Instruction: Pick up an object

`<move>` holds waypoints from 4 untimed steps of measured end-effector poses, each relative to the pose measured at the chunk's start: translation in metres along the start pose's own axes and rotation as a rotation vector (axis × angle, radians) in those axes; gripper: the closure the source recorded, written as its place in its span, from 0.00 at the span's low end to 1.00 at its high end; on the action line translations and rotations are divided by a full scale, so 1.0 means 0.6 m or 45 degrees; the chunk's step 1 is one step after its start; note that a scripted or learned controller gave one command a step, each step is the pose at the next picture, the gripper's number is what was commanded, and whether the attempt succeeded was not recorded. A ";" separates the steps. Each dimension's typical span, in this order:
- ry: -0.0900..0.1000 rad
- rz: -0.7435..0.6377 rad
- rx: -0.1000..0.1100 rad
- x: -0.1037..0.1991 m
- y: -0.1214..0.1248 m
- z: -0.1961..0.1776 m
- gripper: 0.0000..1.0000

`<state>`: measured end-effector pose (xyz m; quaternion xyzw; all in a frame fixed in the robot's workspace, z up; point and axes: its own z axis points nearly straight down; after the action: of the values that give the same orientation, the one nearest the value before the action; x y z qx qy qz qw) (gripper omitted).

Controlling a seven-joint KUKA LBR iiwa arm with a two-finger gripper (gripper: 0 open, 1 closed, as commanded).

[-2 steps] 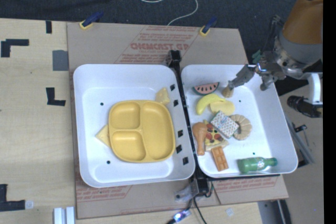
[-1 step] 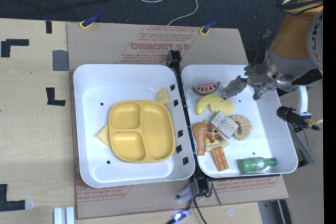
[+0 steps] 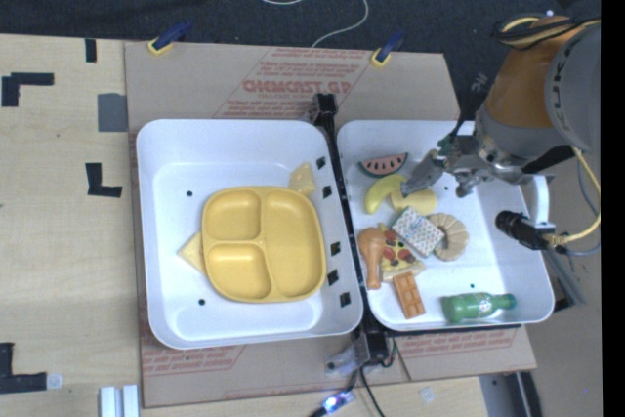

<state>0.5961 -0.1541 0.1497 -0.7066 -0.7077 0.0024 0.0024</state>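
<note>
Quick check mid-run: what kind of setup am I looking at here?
Likely a lab pick-and-place test bench: two white bins taped on cardboard, toy food like a watermelon slice, and a gripper over them.

Both bins [image 3: 161, 210] are white. The divided plate [image 3: 264, 242] is yellow. The watermelon slice [image 3: 383, 164] is red with a green rind, the banana [image 3: 381, 194] yellow, the bottle [image 3: 477, 306] green, the arm [image 3: 532, 93] grey and orange, the worktop [image 3: 59, 239] pale wood.
</note>
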 end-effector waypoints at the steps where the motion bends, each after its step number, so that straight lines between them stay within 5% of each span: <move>1: 0.000 0.000 -0.002 -0.003 -0.007 0.105 0.00; 2: 0.000 0.001 -0.007 -0.003 -0.007 0.108 0.00; 3: -0.001 0.001 -0.008 -0.003 -0.006 0.091 1.00; 4: 0.001 0.000 -0.009 0.002 -0.015 0.020 1.00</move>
<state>0.5871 -0.1530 0.1379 -0.7065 -0.7077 -0.0003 0.0001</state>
